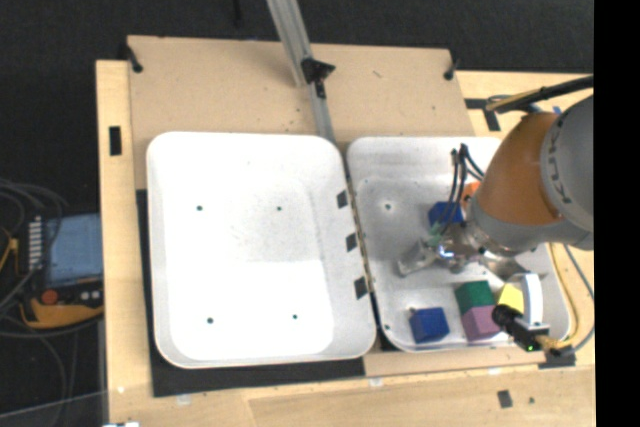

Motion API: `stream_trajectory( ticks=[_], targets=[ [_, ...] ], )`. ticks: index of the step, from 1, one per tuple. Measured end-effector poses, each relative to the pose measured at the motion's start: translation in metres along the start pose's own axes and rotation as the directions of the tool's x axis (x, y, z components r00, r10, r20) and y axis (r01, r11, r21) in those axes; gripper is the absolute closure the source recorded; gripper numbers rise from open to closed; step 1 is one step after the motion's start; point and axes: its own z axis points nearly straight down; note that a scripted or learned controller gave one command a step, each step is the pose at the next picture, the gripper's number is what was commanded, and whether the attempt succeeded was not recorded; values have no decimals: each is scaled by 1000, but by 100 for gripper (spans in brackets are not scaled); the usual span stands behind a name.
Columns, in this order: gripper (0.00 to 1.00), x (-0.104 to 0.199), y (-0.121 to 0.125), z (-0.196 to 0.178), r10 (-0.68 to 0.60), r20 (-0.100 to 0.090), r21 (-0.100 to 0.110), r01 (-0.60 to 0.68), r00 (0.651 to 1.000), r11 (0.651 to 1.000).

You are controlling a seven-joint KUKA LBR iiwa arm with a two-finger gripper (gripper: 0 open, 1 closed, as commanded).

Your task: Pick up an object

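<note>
Pincer (415, 260) low in right bin (400, 165), open or closed impossible to tell, nothing visibly between fingers; nearest candidate blue block (429, 324) just toward bin's near wall from pincer, green block (474, 295) and purple block (481, 321) beside it.

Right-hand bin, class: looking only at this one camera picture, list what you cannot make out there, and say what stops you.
- Gripper: too small and blurred to tell its state or whether it holds anything.
- Right bin: its right part is hidden under the arm.
- Yellow object: partly covered by the arm, shape unclear.
- Green block and purple block: too blurred to tell whether they touch.
- Blue block: plain to see.
</note>
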Motion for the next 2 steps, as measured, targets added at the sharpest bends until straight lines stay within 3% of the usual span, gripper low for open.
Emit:
stream_trajectory(
  ticks=[1, 2],
  targets=[
    [0, 0, 1, 0, 1, -5, -3, -1, 1000, 1000],
    [100, 0, 2, -11, 9, -6, -6, -9, 1000, 1000]
  ],
)
